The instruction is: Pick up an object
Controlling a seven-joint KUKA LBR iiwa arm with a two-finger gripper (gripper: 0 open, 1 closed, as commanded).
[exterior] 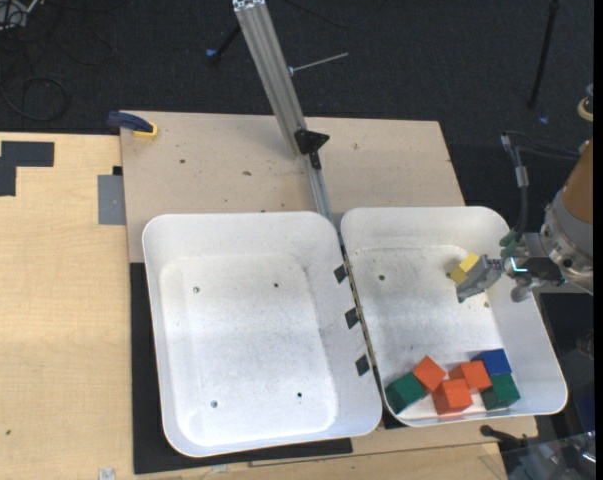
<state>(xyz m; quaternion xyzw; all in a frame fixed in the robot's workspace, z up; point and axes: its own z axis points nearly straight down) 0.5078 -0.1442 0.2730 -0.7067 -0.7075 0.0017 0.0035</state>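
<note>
Camera view: gripper (pixel 473 280) near right bin's (pixel 421 233) right edge, fingers closed on yellow block (pixel 468 264); looks grasped, lift apparently left. Other blocks (pixel 456 383) crowd front corner.

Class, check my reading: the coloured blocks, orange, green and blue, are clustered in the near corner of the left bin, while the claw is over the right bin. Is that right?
Not quite. The camera view shows the coloured blocks clustered in the near corner of the right bin, not the left bin. The rest holds: the claw is over the right bin, beside a small yellow piece.
</note>
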